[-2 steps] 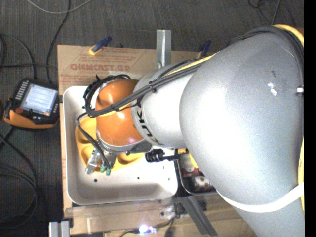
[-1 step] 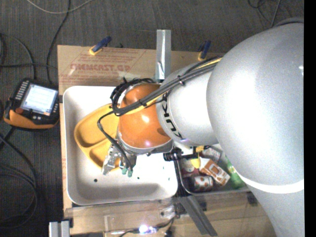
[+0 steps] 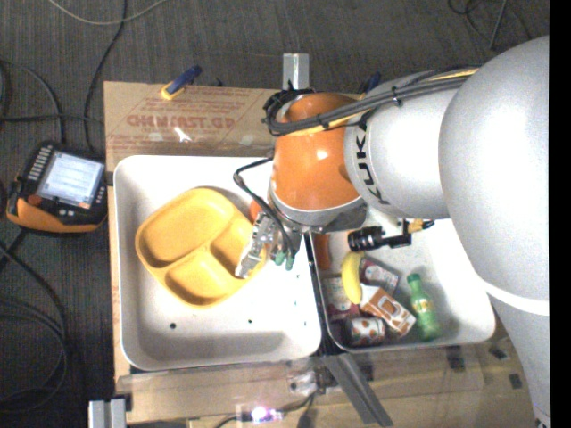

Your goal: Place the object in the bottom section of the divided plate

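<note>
Yellow divided plate point(image 3: 192, 243) lies in the left bin point(image 3: 134, 328), the pincer point(image 3: 265, 246) at its right rim, grip state indeterminate; "KUKA" reads on the arm point(image 3: 419, 150); banana point(image 3: 351, 276) lies in the right bin point(image 3: 473, 324).

Dark grey carpet floor point(image 3: 178, 25), loose cables point(image 3: 85, 12) trailing across. Cardboard sheet point(image 3: 192, 119) under bench. Teach pendant point(image 3: 58, 188) lying left, screen lit.

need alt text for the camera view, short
A grey arm's end effector hovers at the right edge of a yellow divided plate in the left white bin. The right bin holds a banana, a green bottle and snack packets.
</note>
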Robot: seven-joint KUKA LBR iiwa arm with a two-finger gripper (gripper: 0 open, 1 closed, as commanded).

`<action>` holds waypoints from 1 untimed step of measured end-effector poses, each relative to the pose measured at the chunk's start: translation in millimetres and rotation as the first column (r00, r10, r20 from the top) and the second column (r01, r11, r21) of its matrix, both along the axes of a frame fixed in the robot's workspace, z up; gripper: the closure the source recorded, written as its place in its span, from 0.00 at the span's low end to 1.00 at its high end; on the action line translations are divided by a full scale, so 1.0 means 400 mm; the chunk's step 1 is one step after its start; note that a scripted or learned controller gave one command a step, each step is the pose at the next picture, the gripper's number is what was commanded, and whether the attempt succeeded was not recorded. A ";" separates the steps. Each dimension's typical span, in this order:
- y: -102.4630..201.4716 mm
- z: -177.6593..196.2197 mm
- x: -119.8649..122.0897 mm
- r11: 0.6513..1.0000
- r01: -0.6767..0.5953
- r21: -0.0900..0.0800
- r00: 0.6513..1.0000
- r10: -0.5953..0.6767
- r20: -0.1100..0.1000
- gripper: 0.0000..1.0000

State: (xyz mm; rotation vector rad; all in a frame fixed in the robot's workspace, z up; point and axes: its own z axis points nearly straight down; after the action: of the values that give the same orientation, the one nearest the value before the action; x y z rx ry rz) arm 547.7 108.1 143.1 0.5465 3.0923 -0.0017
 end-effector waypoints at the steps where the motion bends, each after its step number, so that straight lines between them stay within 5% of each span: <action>1: 0.141 0.181 -0.076 0.984 -0.178 0.001 0.984 0.178 0.001 1.00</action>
State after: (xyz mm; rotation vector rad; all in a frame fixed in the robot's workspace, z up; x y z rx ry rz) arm 517.3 164.6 215.6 0.2677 3.1283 0.0004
